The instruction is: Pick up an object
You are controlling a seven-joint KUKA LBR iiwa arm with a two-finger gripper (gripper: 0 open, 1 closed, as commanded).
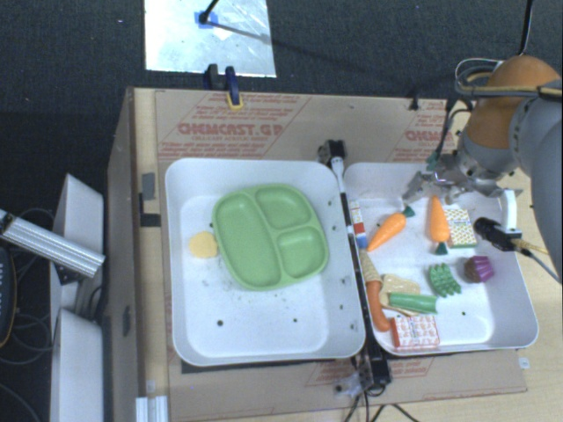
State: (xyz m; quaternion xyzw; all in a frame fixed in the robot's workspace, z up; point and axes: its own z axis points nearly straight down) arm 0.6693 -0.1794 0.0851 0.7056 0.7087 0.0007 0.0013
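Reaching in over the right bin [515, 323], the arm [519, 130] slants down toward that bin's far edge; gripper [437, 181] sits low at the bin's far side, finger state cannot be told; nothing is seen held. Just beside the gripper lies a carrot [388, 230], long axis diagonal, tip toward the bin's left wall; a second carrot [437, 219] lies right of it, roughly upright in view, green end nearest the bin's front.
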